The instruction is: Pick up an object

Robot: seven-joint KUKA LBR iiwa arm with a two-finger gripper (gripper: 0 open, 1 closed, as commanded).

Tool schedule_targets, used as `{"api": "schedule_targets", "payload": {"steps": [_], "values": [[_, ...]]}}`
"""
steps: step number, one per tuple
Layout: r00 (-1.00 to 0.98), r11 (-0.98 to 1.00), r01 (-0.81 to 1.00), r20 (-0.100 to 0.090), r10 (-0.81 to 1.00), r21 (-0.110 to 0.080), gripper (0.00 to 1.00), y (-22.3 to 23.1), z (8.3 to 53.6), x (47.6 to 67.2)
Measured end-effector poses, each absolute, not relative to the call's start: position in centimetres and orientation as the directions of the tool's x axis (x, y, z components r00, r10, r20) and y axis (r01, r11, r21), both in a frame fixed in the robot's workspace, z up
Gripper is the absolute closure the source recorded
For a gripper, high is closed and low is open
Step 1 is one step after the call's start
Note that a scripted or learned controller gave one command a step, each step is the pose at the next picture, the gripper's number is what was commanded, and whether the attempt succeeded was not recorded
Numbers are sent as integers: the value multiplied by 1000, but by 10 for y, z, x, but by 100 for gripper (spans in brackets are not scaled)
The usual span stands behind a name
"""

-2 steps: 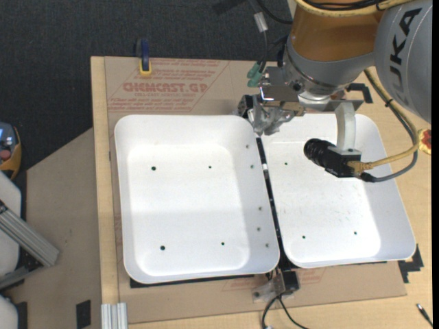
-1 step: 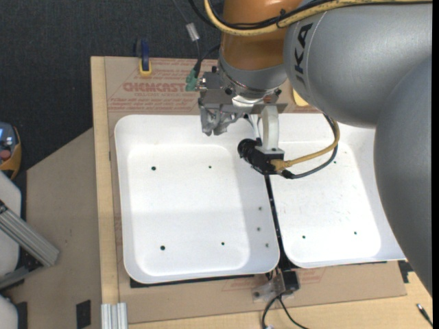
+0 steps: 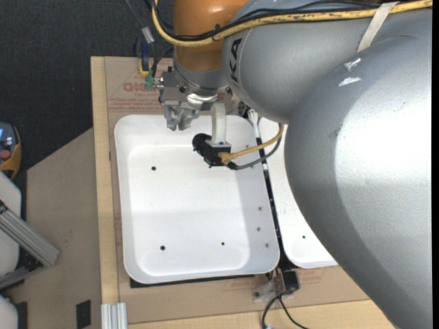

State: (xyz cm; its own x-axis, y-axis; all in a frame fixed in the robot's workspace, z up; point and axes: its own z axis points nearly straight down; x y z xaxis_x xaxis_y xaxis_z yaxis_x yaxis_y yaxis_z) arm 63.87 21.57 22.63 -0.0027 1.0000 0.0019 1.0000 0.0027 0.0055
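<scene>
White left bin: gripper at far rim, open floor nearward.

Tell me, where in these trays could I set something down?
The left bin is bare from its near rim up to the middle, and along its left wall. It gets crowded at the far rim, where the gripper hangs. The right bin is mostly hidden by the arm.

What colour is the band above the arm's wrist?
Orange. The band sits just above the wrist and shows best in the camera view.
</scene>
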Motion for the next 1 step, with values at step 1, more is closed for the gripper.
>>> {"api": "schedule_targets", "payload": {"steps": [1], "values": [[4,-4,1000,0,1000,8,100,162,294,669]]}}
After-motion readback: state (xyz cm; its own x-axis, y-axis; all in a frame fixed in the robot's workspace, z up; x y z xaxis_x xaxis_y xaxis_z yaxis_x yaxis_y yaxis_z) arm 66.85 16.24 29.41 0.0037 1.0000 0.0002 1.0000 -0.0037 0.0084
